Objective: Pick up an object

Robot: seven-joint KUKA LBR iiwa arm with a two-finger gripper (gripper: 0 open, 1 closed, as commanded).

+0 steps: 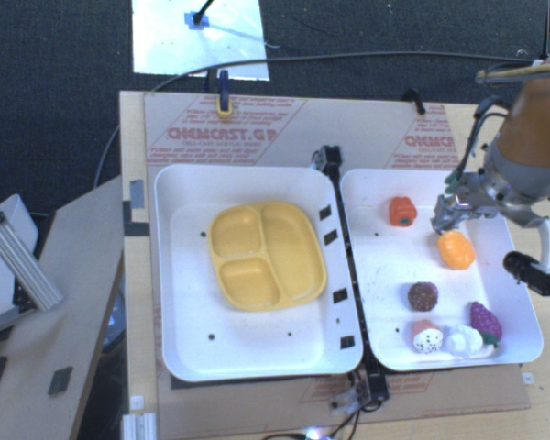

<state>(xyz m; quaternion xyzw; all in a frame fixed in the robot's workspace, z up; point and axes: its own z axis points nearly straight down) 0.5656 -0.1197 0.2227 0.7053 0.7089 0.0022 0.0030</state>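
Even, fairly bright overhead light fills the scene; the white bins (257,186) look near washed out; a pale sheet (197,26) at the top glares strongly; shadows stay soft and short; the whole picture is slightly grainy and soft, the arm (532,126) blurred at the right edge.

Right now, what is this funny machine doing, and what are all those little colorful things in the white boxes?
It is a robot arm, grey and orange, reaching in from the right. One camera above the bench looks down at a slant. At the arm's end is its claw, which should pick something up. It hangs over the right bin, just above an orange-yellow toy, between that and a small orange-red toy. I cannot see anything held in it. Lower down lie a brown ball, a purple grape bunch and two whitish toys. The left bin holds a yellow plate with three sections.
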